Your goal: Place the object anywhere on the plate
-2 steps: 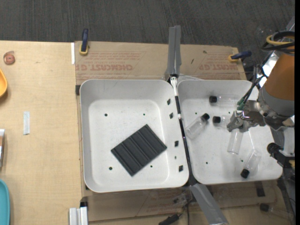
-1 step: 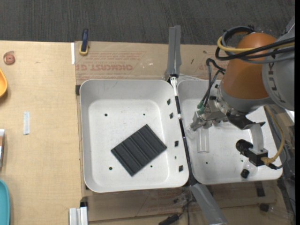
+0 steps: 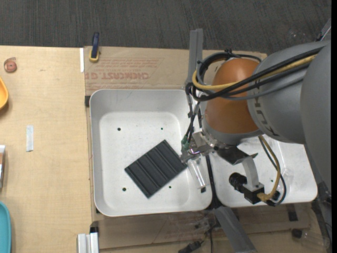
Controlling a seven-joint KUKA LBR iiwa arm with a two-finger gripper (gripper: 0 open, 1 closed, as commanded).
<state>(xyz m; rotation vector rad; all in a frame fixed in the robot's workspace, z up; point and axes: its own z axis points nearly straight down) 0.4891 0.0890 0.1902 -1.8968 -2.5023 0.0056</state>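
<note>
Currently, the gripper (image 3: 196,168) sits low over the right-hand edge of the left bin (image 3: 105,204), close to the wall that this bin shares with the right bin (image 3: 303,194). Its metallic fingers (image 3: 198,174) point down and toward the near rim. Whether they are spread or closed cannot be determined from this angle, and nothing can be seen between them.

Just to the left of the gripper, the plate (image 3: 155,168), a dark ribbed rectangular slab, lies flat on the floor of the left bin. It is turned diagonally, with its upper right corner just beside the fingertips; whether the two touch cannot be resolved. The task object cannot be identified anywhere on the plate, in either bin or at the gripper.

To the right of the gripper, a black fitting (image 3: 238,181) and looped cables (image 3: 274,186) hang over the right bin. Behind and above the gripper, the orange band (image 3: 231,96) and the grey arm (image 3: 295,99) cover most of that bin.

Farther off, beyond the far rim of the left bin, a sheet of cardboard (image 3: 131,70) lies on the bench (image 3: 42,115). A blue and yellow clamp (image 3: 95,47) stands at its far left corner.
</note>
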